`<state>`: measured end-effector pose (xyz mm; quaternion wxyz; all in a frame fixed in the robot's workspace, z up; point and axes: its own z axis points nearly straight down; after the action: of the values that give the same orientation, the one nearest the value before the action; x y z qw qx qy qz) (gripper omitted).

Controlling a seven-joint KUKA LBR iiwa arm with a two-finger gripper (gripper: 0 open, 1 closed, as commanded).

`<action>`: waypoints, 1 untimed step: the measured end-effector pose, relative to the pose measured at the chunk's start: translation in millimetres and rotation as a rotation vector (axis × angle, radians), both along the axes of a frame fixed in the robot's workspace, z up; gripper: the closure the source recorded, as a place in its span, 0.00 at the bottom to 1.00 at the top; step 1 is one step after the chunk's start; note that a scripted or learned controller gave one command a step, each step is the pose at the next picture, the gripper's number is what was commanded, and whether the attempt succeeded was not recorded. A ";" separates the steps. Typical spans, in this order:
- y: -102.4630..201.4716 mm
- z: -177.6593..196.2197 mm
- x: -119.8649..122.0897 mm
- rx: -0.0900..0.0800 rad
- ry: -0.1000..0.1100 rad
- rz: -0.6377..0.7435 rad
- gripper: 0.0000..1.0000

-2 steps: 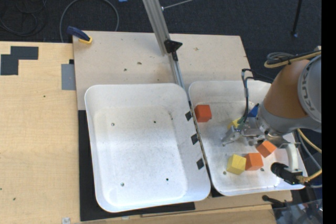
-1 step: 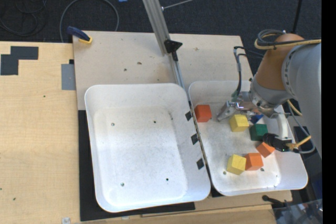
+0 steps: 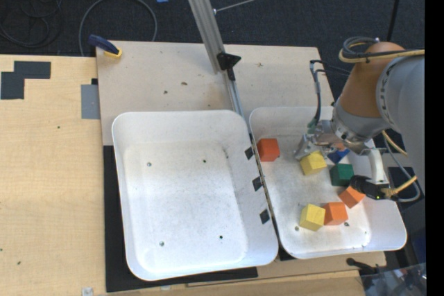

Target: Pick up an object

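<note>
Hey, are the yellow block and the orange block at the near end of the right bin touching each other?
Touching. The camera view shows the yellow block pressed against the orange block, no white floor between them.

Wooden bench [image 3: 166, 76], two white bins side by side (left bin [image 3: 139, 218], right bin [image 3: 378, 236]) resting on it

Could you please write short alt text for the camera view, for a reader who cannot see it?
A grey and orange robot arm reaches from the right, its pincer low over a yellow block in the right white bin. That bin also holds orange, green, blue and another yellow block; the left bin sits alongside.
</note>
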<state>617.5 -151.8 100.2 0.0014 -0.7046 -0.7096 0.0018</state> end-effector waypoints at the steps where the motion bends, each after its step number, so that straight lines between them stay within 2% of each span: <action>1: 64.1 94.6 -9.5 0.003 -0.009 -0.003 1.00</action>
<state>608.0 -87.7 194.8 -0.0009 -0.7055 -0.7087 -0.0024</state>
